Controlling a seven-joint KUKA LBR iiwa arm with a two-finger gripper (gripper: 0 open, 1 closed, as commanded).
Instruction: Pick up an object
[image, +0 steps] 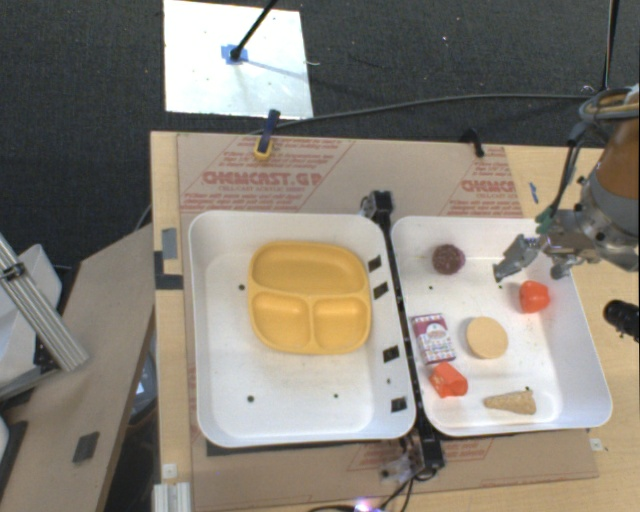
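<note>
Single fixed camera above bench, slanted down, both bins visible.

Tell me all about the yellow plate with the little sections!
The yellow plastic divided plate is a rounded rectangle with three compartments: one wide one along the far side and two smaller ones along the near side, split by raised ridges. It looks smooth and a bit shiny, with nothing in it. It lies flat, right side up, near the middle of the left shallow white bin, resting on the bin's floor and touching nothing else.
</note>
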